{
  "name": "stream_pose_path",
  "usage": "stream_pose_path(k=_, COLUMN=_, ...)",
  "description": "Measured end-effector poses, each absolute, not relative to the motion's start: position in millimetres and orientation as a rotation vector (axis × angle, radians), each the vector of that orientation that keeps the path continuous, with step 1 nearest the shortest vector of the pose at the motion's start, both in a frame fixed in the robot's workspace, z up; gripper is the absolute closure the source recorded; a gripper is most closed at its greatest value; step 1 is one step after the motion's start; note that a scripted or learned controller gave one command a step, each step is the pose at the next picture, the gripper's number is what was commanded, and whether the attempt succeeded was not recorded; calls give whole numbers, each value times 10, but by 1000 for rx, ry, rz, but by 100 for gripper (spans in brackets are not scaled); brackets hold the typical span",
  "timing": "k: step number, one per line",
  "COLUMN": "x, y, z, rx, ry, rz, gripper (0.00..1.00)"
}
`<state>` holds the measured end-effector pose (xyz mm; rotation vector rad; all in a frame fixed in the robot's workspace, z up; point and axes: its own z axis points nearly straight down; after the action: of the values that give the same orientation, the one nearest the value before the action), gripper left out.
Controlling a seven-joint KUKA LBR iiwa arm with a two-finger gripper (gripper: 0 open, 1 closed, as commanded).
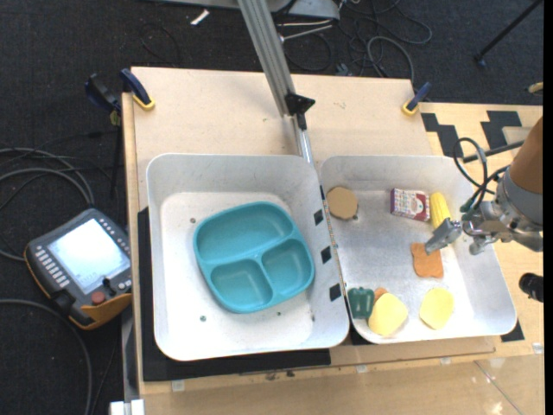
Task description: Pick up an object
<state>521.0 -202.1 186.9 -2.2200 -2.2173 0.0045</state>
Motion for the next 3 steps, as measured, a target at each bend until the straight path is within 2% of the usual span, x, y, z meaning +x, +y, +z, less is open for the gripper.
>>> stream_pose_path(k=1, x=5125, y=-1992, z=1398, rx=-2219, ry=-2217, rz=4, gripper=0)
stream_pose_path(k=2, x=5144, y=-1997, z=1529, rx=-2222, ry=-2223, rz=-1, gripper=100)
stream_pose_path(k=3, x=5166, y=-1997, z=1954, rx=-2222, ry=-2228, rz=-3, gripper=100)
